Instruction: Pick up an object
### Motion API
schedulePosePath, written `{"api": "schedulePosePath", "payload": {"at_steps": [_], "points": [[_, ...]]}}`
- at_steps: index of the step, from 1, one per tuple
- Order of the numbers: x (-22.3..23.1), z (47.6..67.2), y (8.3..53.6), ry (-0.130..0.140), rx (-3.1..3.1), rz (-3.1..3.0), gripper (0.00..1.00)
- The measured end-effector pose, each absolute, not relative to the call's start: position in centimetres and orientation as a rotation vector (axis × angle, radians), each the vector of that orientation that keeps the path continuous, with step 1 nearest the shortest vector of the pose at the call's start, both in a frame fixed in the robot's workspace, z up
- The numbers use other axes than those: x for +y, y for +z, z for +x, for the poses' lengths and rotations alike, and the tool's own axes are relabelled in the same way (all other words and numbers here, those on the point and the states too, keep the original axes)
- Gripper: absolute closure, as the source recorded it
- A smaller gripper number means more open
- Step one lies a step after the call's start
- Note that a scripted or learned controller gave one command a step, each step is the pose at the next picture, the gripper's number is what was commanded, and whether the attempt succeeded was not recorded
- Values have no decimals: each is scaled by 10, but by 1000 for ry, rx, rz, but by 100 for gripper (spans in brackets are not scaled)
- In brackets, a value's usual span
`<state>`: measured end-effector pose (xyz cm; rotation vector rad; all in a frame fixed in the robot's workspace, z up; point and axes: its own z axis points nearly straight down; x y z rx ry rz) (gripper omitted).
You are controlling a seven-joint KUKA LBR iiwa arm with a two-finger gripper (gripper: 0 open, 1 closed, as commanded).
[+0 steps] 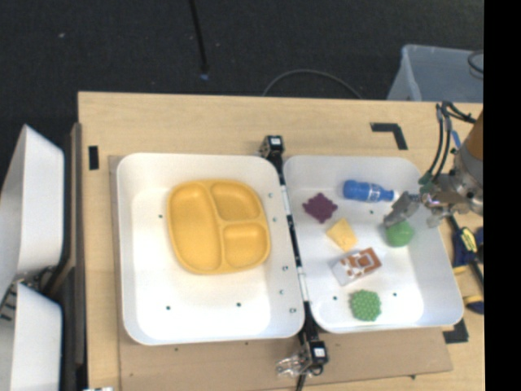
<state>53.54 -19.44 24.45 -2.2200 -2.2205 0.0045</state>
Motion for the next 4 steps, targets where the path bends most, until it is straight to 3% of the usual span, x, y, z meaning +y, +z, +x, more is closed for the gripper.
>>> {"api": "schedulePosePath", "payload": {"at_steps": [2, 3, 4], "points": [[-187, 543, 152, 4, -2217, -2226, 0], [-188, 544, 166, -3, -2217, -2233, 100], [-194, 542, 230, -5, -2226, -2228, 100]]}}
